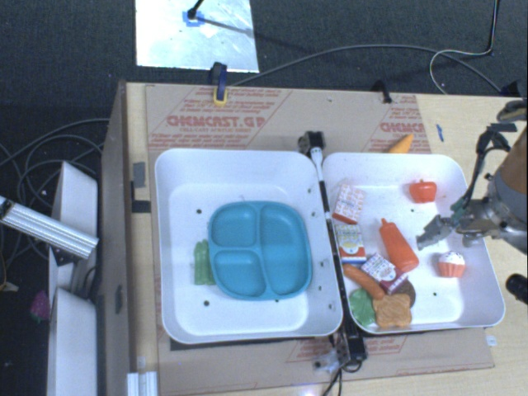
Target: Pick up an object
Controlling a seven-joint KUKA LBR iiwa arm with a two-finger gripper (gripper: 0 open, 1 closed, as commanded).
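Note:
My gripper (450,236) hangs over the right side of the right bin (474,304), open with nothing between its fingers. One finger (429,236) sticks out to the left. Just below it sits a small cupcake (451,264) with a pink base. To its left lies an orange bottle (398,246), tilted. A red tomato-like toy (422,190) rests further back. Small printed cartons (348,203) lie along the bin's left wall. A brown cookie (394,310) and a green piece (360,304) lie at the front.
The left bin (181,180) holds a blue divided plate (260,250) and a green item (202,262) beside it. An orange toy (401,144) lies on the cardboard behind the right bin. A divider rail (327,213) separates the bins.

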